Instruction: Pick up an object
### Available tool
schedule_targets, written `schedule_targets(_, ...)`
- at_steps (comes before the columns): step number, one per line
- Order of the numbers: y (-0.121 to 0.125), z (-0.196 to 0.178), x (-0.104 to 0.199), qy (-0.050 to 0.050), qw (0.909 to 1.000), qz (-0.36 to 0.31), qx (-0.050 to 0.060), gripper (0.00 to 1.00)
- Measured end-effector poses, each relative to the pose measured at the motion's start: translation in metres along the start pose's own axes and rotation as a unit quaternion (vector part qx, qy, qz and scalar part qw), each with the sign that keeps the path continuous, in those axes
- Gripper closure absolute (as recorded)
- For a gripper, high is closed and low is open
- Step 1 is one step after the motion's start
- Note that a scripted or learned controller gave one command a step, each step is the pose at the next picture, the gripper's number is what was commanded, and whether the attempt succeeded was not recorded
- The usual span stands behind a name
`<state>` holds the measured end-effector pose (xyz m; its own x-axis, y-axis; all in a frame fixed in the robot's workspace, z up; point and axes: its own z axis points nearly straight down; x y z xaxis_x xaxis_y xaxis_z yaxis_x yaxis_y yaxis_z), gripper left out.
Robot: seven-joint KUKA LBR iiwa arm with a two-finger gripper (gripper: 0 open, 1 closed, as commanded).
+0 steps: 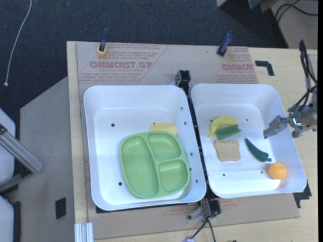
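Note:
The right bin [242, 92] holds a yellow banana [223, 122] with a green vegetable [228, 131] lying against it. A beige slice of bread [227, 150] lies just below them. Further right are a dark green pepper [257, 150] and an orange ball-shaped fruit [277, 171] near the front right corner. My gripper [276, 126] reaches in over the right rim of this bin, just above and right of the dark green pepper. It sits apart from every object, and nothing shows in its grasp.
The left bin [101, 135] carries a green divided plate [154, 164] and a pale yellow piece [163, 128] behind it. Clamps [103, 43] hold the cardboard sheet at the back. Cables [305, 69] hang at the right edge.

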<state>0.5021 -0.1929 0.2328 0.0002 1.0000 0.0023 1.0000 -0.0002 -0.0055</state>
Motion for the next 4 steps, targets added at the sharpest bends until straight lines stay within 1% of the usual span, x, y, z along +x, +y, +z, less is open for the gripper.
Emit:
schedule_targets(1, -0.007, 0.043, 0.001, -0.001, 1.0000, 0.000, -0.002, 0.00)
schedule_targets(2, -0.013, 0.088, 0.005, 0.000, 1.0000, 0.000, 0.000, 0.00)
schedule_targets(3, -0.011, 0.075, 0.004, -0.002, 1.0000, 0.000, -0.004, 1.00)
schedule_targets(4, -0.013, 0.033, -0.002, -0.002, 1.0000, 0.000, -0.004, 1.00)
